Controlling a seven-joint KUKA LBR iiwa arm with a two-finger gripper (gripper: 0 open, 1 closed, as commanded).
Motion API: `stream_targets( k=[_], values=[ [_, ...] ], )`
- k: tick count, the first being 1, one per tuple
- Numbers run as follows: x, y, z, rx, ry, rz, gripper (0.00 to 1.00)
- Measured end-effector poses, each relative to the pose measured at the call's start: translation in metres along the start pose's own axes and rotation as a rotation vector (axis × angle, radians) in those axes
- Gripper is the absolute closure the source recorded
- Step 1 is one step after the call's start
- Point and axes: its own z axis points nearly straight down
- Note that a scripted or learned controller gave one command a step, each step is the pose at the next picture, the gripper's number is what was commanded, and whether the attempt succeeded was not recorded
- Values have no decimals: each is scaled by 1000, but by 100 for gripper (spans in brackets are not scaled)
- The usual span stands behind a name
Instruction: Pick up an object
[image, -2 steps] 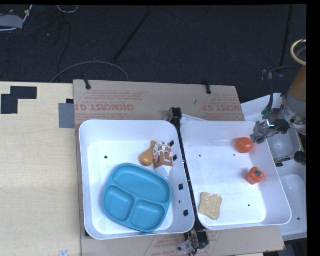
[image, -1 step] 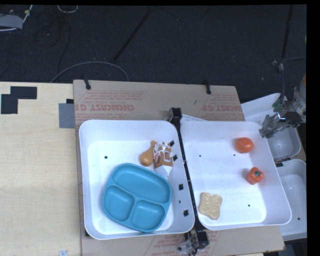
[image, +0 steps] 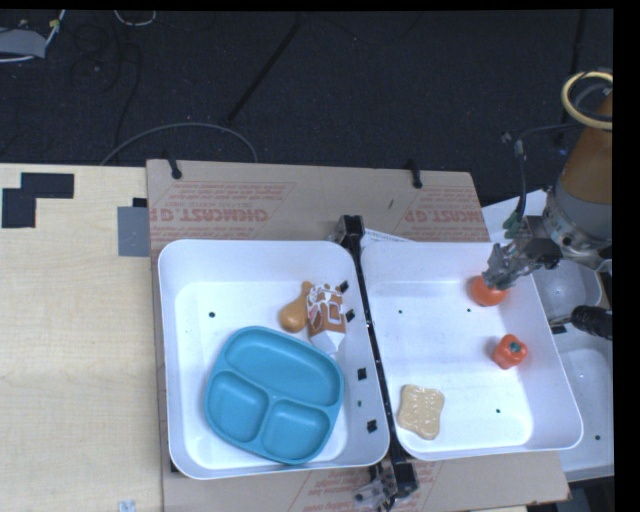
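My gripper (image: 498, 268) reaches in from the right and hangs over the far right corner of the right bin (image: 450, 330). Its tip sits directly on top of a round orange object (image: 486, 292) that lies near the bin's back wall. The tip hides the object's top right part. A small red-orange object with a green spot (image: 510, 351) lies a little nearer the front, by the right wall. A beige, flat, bread-like piece (image: 420, 411) rests at the bin's front left.
The left bin (image: 185, 330) holds a blue divided plate (image: 272, 393) and a brown and white toy figure (image: 316, 308) near the black divider (image: 362, 330). Cardboard (image: 300, 205) lies under both bins. Cables trail across the dark floor behind.
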Motion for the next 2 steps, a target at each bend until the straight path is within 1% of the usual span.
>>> stream_targets(
  k=[1,2],
  values=[
    [51,-13,16,1,0,1,100],
    [110,-19,23,1,1,-1,100]
  ],
)
